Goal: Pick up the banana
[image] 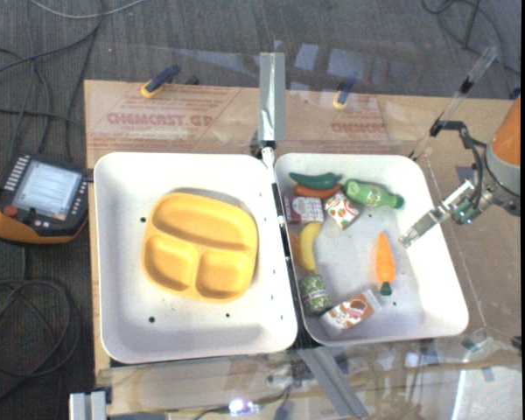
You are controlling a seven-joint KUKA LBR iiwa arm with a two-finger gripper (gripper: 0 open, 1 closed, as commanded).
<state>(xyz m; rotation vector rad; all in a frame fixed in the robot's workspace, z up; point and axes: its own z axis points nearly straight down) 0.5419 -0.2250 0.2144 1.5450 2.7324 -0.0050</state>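
The arm (506,151) is cut off at the right edge, and the labels on the small packets (341,210) are too small to read.

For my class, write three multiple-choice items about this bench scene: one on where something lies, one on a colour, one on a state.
1. Where does the banana lie?
A. right bin, near its left wall
B. on the yellow tray
C. on the floor

2. What colour is the carrot?
A. blue
B. orange
C. white

3. How does the hand stand to the banana?
A. clamped on it
B. apart from it, at the bin's right side
C. pressing it flat

Answers: 1 A, it lies by the divider in the right bin; 2 B, orange body with green tip; 3 B, the carrot lies between them.
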